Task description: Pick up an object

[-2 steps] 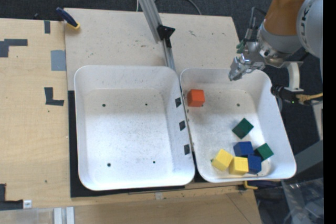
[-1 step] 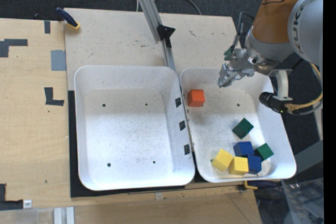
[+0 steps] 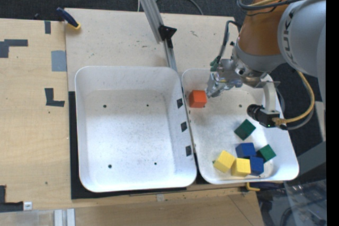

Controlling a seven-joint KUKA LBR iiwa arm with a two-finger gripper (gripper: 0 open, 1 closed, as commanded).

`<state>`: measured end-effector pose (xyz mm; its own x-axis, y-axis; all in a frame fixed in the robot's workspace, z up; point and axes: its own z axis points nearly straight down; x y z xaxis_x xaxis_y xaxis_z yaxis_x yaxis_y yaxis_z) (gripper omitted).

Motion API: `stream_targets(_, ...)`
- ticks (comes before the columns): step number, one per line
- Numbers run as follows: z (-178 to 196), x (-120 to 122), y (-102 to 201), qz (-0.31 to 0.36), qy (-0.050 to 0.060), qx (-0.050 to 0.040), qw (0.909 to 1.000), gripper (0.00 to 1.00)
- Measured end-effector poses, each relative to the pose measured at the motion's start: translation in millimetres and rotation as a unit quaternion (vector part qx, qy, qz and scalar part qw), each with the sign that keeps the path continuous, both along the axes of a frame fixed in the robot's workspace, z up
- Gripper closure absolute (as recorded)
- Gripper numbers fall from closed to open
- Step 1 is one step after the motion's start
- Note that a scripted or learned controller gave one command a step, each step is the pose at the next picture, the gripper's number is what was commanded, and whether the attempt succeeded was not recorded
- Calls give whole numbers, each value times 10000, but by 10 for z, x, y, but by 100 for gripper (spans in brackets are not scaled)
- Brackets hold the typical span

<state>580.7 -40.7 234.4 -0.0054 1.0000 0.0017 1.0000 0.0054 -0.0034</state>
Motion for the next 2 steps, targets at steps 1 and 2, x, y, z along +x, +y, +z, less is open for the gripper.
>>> stream_targets(1,-47,-126,543,-14,-6,-7,10000,100)
stream_targets(2,53,-374,1027,9,-3,1,10000,100)
